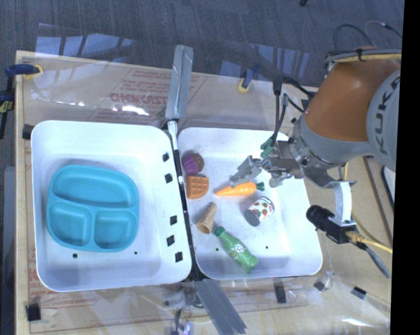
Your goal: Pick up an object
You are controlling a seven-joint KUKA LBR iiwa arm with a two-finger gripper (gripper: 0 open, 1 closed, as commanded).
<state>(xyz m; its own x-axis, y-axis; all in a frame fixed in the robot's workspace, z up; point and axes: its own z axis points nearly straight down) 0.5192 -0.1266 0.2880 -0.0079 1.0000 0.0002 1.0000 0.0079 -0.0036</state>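
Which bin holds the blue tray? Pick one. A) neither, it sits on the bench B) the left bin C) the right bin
B: the blue tray lies flat inside the left bin, while the right bin holds the small toys such as the carrot and the bottle.
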